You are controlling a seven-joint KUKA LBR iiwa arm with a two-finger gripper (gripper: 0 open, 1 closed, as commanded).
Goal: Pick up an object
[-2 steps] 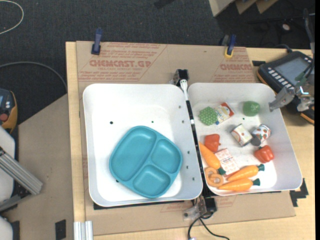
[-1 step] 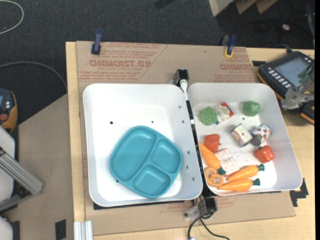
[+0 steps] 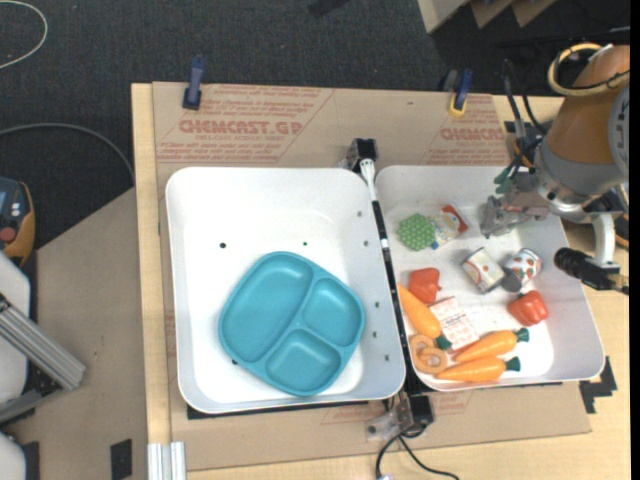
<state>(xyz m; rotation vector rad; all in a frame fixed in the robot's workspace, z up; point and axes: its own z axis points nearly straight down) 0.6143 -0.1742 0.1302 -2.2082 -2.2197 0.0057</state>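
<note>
The right bin (image 3: 580,353) holds several toy foods: a green round piece (image 3: 417,231), a small red-and-white piece (image 3: 450,220), a red pepper (image 3: 424,283), a small box (image 3: 483,269), a round silver-and-red item (image 3: 523,264), a second red pepper (image 3: 528,308), a white packet (image 3: 457,320) and orange carrots (image 3: 482,348). My gripper (image 3: 502,212) hangs over the far right part of this bin, just beyond the small box and the round item. Nothing is seen in its grasp.
A teal divided plate (image 3: 291,320) lies in the left bin (image 3: 200,208). The arm's grey wrist (image 3: 580,153) and a black cable reach in at the right edge. Clamps (image 3: 193,83) hold the board at the back.
</note>
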